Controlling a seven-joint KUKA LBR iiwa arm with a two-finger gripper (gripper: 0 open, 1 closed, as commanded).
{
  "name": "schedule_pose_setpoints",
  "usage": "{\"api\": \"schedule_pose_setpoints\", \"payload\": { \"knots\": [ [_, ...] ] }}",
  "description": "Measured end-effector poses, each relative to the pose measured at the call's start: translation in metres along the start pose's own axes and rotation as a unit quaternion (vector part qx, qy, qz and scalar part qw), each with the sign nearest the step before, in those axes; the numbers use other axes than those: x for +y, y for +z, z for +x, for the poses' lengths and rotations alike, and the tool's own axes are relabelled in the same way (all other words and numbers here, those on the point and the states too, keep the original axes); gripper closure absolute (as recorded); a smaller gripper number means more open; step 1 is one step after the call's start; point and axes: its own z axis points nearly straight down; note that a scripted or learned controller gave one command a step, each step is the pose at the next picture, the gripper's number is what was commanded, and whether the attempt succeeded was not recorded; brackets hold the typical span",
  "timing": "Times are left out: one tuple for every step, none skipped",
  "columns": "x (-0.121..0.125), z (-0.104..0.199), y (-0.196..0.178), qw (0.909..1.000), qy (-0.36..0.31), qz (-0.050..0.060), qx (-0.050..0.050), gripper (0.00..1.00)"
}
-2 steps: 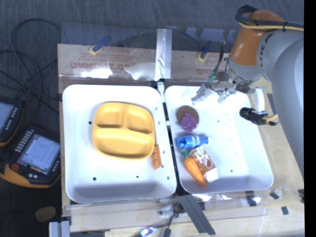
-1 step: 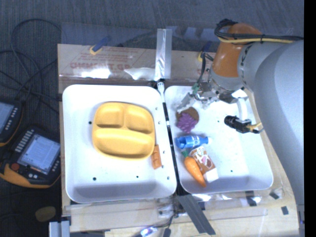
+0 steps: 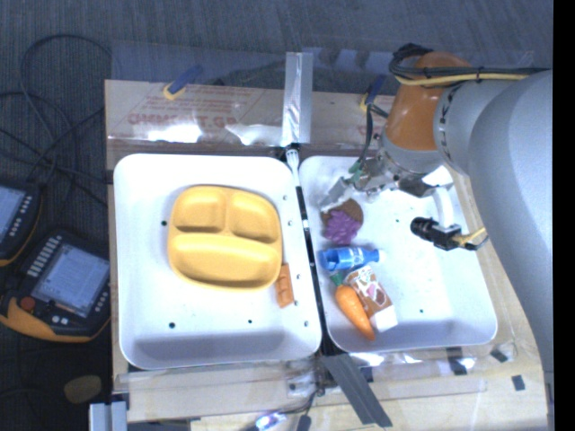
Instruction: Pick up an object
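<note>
While the gripper (image 3: 346,187) hangs low at the far end of the right bin (image 3: 449,303), just beside the purple grapes (image 3: 340,225), I cannot tell its state. It looks like the reaching step. Next it must go down and squeeze the grapes.

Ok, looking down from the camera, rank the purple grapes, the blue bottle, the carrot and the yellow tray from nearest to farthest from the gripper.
1. Purple grapes, just below the gripper in the right bin.
2. Blue bottle, lower, by the right bin's left wall.
3. Carrot, near the right bin's front.
4. Yellow tray, over in the left bin.
</note>
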Motion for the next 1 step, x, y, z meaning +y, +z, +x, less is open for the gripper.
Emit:
{"api": "schedule_pose_setpoints", "payload": {
  "knots": [
    [-0.0193,0.0055,0.0043,0.9979,-0.064,0.003,0.001,0.0]
  ]
}}
